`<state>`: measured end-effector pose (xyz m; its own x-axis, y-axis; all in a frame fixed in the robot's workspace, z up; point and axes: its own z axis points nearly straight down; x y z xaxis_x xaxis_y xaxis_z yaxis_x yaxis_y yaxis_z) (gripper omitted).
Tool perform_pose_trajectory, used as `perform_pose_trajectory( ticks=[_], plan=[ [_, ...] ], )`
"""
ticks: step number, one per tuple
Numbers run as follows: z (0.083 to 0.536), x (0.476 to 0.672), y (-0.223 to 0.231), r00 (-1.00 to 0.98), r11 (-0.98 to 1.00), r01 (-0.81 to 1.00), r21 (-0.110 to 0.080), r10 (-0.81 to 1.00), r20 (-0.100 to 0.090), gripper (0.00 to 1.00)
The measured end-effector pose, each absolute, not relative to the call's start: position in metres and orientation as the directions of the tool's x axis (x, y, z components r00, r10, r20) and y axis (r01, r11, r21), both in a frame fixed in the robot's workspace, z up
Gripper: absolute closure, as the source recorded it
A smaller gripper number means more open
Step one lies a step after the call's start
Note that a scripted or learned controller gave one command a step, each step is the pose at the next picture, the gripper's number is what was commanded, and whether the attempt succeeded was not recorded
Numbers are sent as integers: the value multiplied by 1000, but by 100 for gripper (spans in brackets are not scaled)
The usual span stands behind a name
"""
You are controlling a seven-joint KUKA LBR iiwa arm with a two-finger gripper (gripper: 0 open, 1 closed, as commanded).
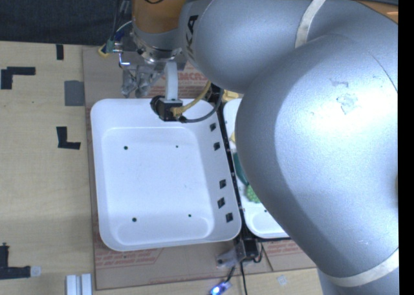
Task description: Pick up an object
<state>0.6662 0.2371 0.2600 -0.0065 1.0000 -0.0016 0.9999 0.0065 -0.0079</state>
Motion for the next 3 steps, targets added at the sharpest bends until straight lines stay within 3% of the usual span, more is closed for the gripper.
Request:
perform_pose_trajectory(
  ticks=[1,2,3],
  plan=[
    [394,643,231,-4,3,1000,12,1000,5,100],
    [358,577,233,-3,3,1000,-6,1000,-2,100],
    [318,518,233,-3,3,1000,-8,1000,-3,100]
  ],
)
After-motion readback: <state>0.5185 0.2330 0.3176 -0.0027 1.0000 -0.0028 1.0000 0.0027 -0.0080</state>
